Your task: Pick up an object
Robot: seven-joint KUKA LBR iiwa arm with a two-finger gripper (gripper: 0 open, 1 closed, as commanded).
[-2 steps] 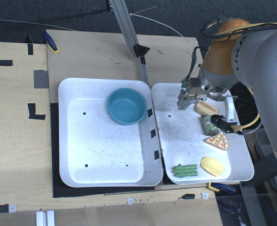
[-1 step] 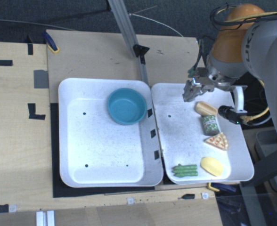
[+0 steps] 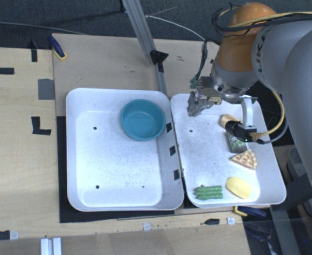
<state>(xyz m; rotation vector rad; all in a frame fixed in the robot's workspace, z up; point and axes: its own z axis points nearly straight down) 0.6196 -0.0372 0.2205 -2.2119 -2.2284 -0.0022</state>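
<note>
Two white bins sit side by side. Left bin (image 3: 87, 195) holds a blue bowl (image 3: 143, 119). Grey arm's gripper (image 3: 198, 106) hovers over the right bin (image 3: 198, 142); its grip state cannot be told. Nearest items lie toward four o'clock: pizza-slice toy (image 3: 244, 159), yellow lemon (image 3: 238, 187), green beans (image 3: 208, 192).

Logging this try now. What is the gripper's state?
Gripper: cannot be told; it hangs over the right bin's far end, and nothing is visibly held.
</note>
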